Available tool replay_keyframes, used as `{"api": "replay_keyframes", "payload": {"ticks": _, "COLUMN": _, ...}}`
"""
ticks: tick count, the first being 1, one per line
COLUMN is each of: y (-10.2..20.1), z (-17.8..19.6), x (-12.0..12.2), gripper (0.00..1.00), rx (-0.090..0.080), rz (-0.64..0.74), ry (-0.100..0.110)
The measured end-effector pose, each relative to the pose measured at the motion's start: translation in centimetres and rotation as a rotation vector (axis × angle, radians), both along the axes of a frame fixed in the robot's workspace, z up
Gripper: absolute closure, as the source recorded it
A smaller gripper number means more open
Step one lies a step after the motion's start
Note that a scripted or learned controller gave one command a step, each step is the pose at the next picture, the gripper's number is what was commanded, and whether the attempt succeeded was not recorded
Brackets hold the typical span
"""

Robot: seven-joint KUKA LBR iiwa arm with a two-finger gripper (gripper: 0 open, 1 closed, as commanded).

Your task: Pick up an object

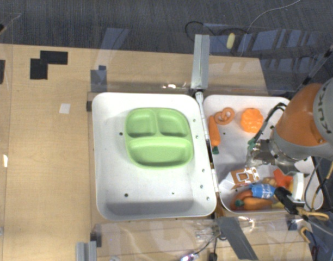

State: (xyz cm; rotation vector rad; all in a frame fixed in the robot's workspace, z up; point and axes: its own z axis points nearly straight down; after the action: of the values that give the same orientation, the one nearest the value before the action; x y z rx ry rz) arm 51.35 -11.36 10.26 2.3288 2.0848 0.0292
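Over the right bin (227, 150), the gripper (257, 155) is held low — finger state cannot be told — with a small patterned packet (245, 175) just below-left, and a blue bottle (263, 191) lengthwise beyond it.

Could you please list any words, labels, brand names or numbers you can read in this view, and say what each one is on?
No text here can be read.
The small orange and white packet in the right bin carries a printed pattern, too small and blurred to read.
The blue bottle beside it has a label, also too blurred.
The green divided plate in the left bin shows no markings.
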Motion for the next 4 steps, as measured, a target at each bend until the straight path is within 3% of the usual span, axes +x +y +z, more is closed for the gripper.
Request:
{"api": "replay_keyframes", "payload": {"ticks": 1, "y": 0.0, "z": 0.0, "x": 0.0, "gripper": 0.00, "rx": 0.000, "rz": 0.000, "ry": 0.001}}
{"api": "replay_keyframes", "payload": {"ticks": 2, "y": -0.2, "z": -1.4, "x": 10.2, "gripper": 0.00, "rx": -0.002, "rz": -0.005, "ry": 0.013}}
{"api": "replay_keyframes", "payload": {"ticks": 3, "y": 0.8, "z": -1.4, "x": 15.4, "gripper": 0.00, "rx": -0.003, "rz": 0.039, "ry": 0.018}}
{"api": "replay_keyframes", "payload": {"ticks": 4, "y": 1.0, "z": -0.1, "x": 15.7, "gripper": 1.00, "rx": -0.004, "rz": 0.051, "ry": 0.011}}
